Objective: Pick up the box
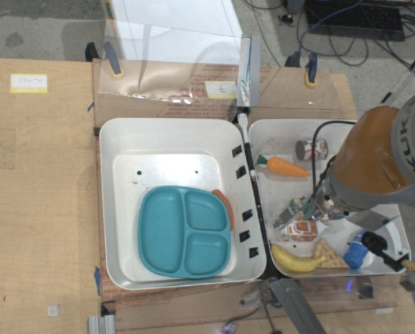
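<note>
Your hand point(312, 211) is down in the right bin point(395, 218), low over the clutter near its middle, with the grey arm point(374, 162) and its orange band covering most of what lies behind it. Whether it is clamped on something or not, you cannot tell from this angle; the wrist hides the working end.

Just below the hand, touching or nearly so, lies the box point(303, 229), a small flat carton with red and white print, lying on the bin floor. It looks still seated there, not lifted. So you are, by my reading, at the approach or the grasp itself, with the lift not yet done.

Around the box things crowd in: a banana point(296, 259) just in front of it, a cracker-like tan piece point(331, 255) beside that, a blue object point(356, 255) further right, a carrot point(286, 166) and a small can point(312, 149) toward the back wall. The left bin point(117, 186) holds a teal divided plate point(185, 232) with an orange item point(223, 204) at its edge, well apart from your work.

Your next move calls for a firm closing across the box's narrow sides, then a straight rise. Watch the banana: it sits near enough to be nudged or caught.
</note>
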{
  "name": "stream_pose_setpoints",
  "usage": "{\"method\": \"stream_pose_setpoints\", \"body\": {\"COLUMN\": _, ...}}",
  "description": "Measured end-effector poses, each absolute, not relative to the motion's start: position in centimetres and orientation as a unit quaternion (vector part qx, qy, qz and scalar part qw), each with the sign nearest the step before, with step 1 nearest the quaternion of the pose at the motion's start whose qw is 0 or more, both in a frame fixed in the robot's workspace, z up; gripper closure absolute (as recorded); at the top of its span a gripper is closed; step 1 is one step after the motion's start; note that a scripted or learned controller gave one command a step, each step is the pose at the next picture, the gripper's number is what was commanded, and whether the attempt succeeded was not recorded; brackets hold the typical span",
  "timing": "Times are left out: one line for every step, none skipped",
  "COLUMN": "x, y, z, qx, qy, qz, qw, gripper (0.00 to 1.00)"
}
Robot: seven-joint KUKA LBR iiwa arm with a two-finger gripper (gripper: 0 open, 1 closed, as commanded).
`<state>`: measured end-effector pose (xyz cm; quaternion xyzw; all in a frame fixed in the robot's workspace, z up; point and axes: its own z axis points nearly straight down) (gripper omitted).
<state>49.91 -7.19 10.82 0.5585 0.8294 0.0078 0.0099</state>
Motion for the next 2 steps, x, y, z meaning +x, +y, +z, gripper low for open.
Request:
{"method": "stream_pose_setpoints", "body": {"x": 48.08, "y": -6.89, "z": 10.83, "qx": 0.657, "qy": 0.754, "qz": 0.0145, "qw": 0.018, "gripper": 0.00}}
{"method": "stream_pose_setpoints", "body": {"x": 48.13, "y": -6.74, "z": 10.84, "qx": 0.651, "qy": 0.759, "qz": 0.0131, "qw": 0.020, "gripper": 0.00}}
